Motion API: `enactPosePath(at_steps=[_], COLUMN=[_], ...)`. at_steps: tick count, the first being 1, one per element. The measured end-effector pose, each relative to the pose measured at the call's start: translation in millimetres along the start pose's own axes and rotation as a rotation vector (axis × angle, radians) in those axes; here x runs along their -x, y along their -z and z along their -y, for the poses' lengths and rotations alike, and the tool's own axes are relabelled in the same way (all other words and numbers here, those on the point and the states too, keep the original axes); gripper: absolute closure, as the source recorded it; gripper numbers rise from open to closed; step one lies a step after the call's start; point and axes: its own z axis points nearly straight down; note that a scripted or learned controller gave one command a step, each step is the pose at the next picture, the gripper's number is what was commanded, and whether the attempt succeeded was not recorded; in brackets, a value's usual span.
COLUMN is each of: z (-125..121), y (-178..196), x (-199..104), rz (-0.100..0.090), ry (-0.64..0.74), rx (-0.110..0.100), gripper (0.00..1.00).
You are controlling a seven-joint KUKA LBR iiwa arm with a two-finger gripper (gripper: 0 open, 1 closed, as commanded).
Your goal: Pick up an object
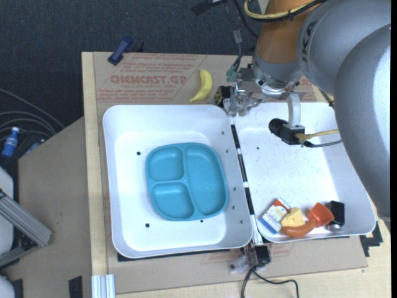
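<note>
Nearest you, at the front edge of the right bin (347, 166), sits a small heap of toy-like objects (302, 217): a little box with red, white and blue print (275, 212), a pale yellow wedge like a piece of cheese (295, 217), a smooth orange curved piece (299, 230) below it, an orange-red blocky piece (320, 213), and a black block (337, 212) at the right end. They lie touching or overlapping one another, pressed into the bin's front wall.

You have the gripper (239, 101) well apart from that heap, at the back of the bench, over the spot where the two bins' back corners meet. It is a small cluster of metal and dark parts under the orange band; you cannot tell from this view whether its fingers are apart or together, and nothing is seen between them.

Your left bin (124, 141) holds a turquoise plastic plate (186, 181) with rounded corners and three compartments, lying flat near the middle. Both bins are shallow, white and glossy, with a few dark specks.

Behind the bins, on the printed cardboard sheet (149, 76), you can see a yellow banana (202, 86) just left of the gripper, and a blue object (120, 51) at the sheet's back left edge.
</note>
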Motion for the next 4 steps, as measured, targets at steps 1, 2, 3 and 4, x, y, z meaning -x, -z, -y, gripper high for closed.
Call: enactPosePath(at_steps=[1, 2, 3, 4], z=[-2, -2, -2, -2], y=[77, 71, 9, 21], x=[81, 62, -2, -2], rz=[0.003, 0.001, 0.0, 0.0], ry=[-0.002, 0.0, 0.0, 0.0], rx=[0.005, 0.001, 0.0, 0.003], gripper=[1.0, 1.0, 1.0, 1.0])
